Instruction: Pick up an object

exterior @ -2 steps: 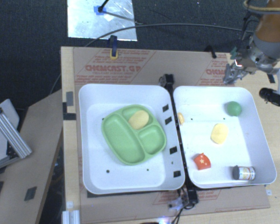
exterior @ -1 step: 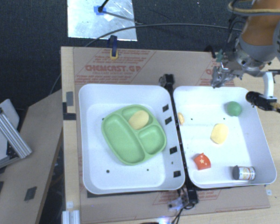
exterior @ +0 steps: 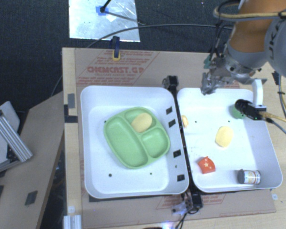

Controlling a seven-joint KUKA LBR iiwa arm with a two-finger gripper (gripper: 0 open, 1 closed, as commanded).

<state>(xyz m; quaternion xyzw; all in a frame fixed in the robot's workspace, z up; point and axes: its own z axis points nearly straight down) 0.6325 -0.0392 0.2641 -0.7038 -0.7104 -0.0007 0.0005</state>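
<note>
Bring the end effector (exterior: pixel 208 88), whose spread I cannot tell, squarely down over the yellow piece (exterior: pixel 224 136) before closing

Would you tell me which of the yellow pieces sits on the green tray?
The one in the left bin; the other lies on the right bin's floor.

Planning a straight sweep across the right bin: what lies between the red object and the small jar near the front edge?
In the camera view, just bare white bin floor separates the red object from the small jar.
</note>
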